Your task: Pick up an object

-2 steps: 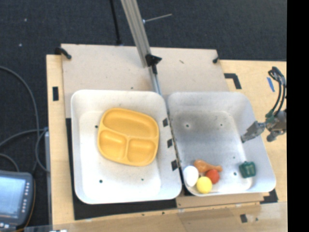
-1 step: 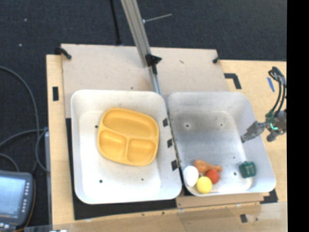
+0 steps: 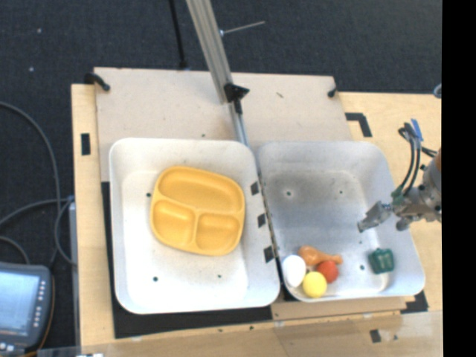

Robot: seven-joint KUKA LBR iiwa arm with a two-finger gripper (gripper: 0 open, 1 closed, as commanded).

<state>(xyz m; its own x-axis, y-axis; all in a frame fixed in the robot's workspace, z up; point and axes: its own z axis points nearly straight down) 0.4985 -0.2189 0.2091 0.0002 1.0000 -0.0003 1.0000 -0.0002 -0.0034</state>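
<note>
Far off to the left of the gripper [image 3: 384, 218], across the divide, in the left bin [image 3: 119, 162]: a yellow divided plate [image 3: 197, 210], lying flat, well apart from the tool and unlikely as the nearest target.

Next, in the right bin [image 3: 320, 173], toward its near corner: a tight cluster of small things, below and to the left of the gripper. Counting from the left: a white egg-shaped piece [image 3: 294, 270], then a yellow ball [image 3: 314, 284] touching it. Just above those, an orange piece [image 3: 320, 257] and a red piece [image 3: 329, 271], pressed together. Too crowded to tell cleanly where one ends and the next begins.

Further right, standing alone: a small green object [image 3: 381, 260], just below the gripper and near the bin's right wall. Roughly square in outline, with no clear long axis to line up with. Apart from the cluster, with bare bin floor on its left.

Last, at the right edge of the bin: the gripper itself, reaching in from the right, hanging over bare floor. Cannot tell whether spread or closed; too small and blurred here. Nothing seen in its grasp.

Judged from this: green object nearest, lying almost straight toward the near edge from the tool. Probably calls for a short shift that way and then a descent. Risk: the closeness of the bin's wall on the right, leaving little room on that side.
</note>
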